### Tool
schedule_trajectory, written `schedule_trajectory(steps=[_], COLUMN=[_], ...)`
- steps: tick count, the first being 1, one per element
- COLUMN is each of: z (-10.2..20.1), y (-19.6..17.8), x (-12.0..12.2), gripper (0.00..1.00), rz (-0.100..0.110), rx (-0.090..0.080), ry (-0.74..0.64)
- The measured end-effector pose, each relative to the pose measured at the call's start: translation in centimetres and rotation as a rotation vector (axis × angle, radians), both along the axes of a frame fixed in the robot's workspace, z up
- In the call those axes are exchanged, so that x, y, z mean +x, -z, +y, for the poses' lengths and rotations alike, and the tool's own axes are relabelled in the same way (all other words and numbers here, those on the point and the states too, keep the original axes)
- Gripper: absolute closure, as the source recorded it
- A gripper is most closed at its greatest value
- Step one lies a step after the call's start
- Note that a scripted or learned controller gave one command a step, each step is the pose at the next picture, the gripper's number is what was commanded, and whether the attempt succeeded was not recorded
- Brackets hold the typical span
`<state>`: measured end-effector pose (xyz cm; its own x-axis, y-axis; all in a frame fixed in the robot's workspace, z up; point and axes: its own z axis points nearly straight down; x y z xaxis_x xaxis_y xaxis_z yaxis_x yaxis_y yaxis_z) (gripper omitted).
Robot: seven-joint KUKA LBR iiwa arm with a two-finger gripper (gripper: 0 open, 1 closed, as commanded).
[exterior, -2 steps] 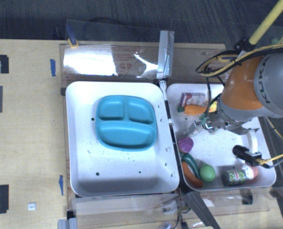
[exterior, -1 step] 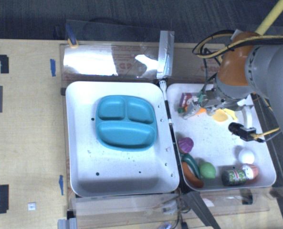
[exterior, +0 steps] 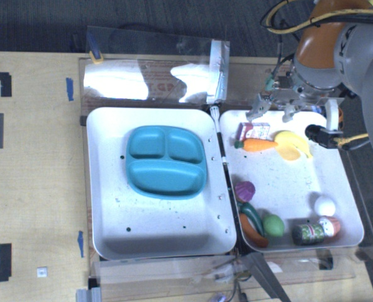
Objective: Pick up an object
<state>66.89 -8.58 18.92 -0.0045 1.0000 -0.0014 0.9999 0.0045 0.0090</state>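
Note:
My gripper hangs over the far edge of the right bin, its two fingers spread apart with nothing between them, so it is open. Just in front of it lie a small pink and white packet, an orange carrot and a yellow fruit. Nearer the front of that bin are a purple piece, a red and green pepper, a green ball, a dark bottle on its side and a white egg.
The left bin holds a blue divided plate. A clear plastic panel stands behind the left bin. Yellow and black cables loop above the arm's orange band.

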Motion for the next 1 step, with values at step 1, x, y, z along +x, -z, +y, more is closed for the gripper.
schedule_trajectory(steps=[1], z=[-0.80], y=[10.16], x=[-0.20], gripper=[0.00], rz=[0.003], rx=[0.000], ry=[-0.028])
